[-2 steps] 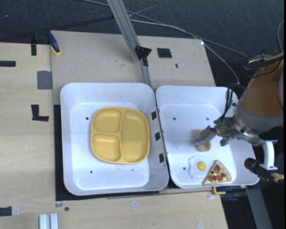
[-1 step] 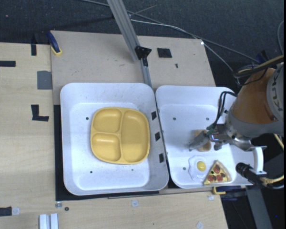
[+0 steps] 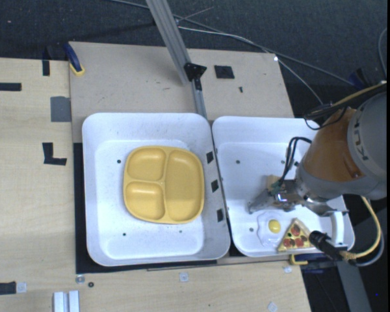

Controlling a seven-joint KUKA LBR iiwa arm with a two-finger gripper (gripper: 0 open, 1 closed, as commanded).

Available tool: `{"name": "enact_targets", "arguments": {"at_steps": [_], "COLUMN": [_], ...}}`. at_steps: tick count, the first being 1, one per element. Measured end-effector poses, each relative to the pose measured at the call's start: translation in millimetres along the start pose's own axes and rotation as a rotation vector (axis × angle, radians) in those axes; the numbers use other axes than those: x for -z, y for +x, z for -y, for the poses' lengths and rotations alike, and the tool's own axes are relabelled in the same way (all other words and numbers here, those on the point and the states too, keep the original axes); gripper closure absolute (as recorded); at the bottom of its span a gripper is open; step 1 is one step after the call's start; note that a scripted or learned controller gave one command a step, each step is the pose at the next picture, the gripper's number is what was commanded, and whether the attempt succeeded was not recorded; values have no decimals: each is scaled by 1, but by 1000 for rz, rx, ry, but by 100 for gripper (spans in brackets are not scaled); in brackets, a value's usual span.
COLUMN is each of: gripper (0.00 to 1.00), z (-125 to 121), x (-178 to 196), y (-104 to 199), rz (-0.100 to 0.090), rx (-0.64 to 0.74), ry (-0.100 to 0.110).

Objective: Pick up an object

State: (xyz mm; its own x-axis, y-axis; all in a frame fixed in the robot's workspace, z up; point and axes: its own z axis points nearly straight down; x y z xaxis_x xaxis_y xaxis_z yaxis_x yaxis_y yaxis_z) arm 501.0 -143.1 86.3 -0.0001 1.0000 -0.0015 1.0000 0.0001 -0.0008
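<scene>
My gripper (image 3: 268, 199) is low inside the right bin (image 3: 247, 142), near the middle of its floor. The grey arm with its orange band (image 3: 331, 155) reaches in from the right and covers the bin's right side. A toy fried egg (image 3: 272, 227) lies just in front of the gripper, close to the bin's front wall. Beside the egg, to the right, rests a toy pizza slice (image 3: 294, 236). Something small and yellow-green (image 3: 273, 184) shows at the gripper's far side, too hidden to name.
The left bin (image 3: 104, 142) holds a yellow divided plate (image 3: 164, 184) in its middle. A grey metal pole (image 3: 175, 38) runs from the top of the view down to the gap between the bins. Cables trail over the dark floor behind.
</scene>
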Motion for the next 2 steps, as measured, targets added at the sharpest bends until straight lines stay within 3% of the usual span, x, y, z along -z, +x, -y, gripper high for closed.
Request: {"name": "enact_targets", "arguments": {"at_steps": [1, 2], "gripper": [100, 100], "z": [-1, -1], "x": [13, 57], "y": [0, 7], "rz": [1, -2], "rx": [0, 2], "ry": [-2, -2]}}
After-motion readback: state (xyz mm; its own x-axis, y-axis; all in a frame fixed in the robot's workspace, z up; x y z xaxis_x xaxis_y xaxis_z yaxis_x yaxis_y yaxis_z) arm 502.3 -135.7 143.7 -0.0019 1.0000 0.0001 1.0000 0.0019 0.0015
